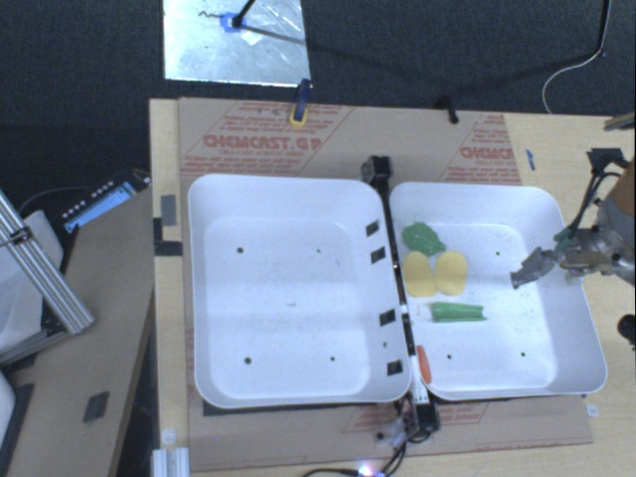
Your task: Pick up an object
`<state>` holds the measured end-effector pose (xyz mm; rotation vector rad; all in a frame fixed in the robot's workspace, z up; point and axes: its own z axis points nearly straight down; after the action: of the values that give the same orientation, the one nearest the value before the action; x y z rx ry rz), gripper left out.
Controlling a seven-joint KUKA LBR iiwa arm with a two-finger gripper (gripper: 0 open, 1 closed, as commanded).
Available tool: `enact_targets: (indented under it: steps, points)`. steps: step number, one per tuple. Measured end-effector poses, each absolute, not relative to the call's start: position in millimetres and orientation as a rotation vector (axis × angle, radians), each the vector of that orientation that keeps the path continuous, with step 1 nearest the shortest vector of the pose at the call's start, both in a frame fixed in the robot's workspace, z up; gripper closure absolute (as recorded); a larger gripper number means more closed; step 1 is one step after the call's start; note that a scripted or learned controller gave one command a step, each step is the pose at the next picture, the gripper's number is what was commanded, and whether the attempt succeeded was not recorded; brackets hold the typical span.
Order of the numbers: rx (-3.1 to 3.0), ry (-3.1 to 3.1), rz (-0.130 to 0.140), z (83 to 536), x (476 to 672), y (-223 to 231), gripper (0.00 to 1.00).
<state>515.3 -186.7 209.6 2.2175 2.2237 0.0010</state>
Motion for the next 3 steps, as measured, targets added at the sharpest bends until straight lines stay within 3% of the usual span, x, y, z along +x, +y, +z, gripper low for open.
enact_targets:
  steps: [1, 2, 3]
  points:
    - [2.212, 2.225, 0.004, 221, 516.4, -187, 1.00]
    - [2.222, 2.227, -0.002, 170, 485.2, -166, 1.00]
    - [2.214, 2.234, 0.001, 80, 486.3, -94, 1.00]
